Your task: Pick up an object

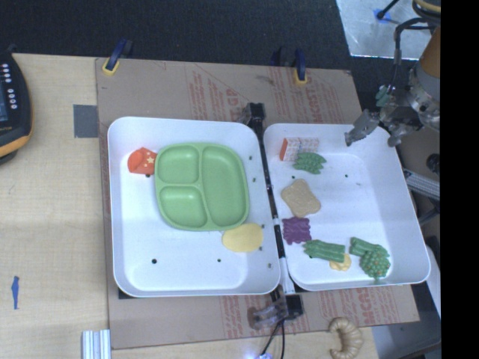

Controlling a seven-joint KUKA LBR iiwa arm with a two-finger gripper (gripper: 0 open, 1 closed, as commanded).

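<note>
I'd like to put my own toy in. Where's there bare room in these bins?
Bare floor: the left bin's front strip below the green tray, and the right bin's middle and far-right corner. Crowded: its left side and front edge.

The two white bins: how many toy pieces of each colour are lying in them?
Green: 4 (plate, three veggies)
Yellow: 2
Red: 2
Tan: 1
Purple: 1
Total: 10

Glossy white plastic bins (187,275) sit on matt brown cardboard (224,88); the green plate (202,185) looks smooth.
</note>
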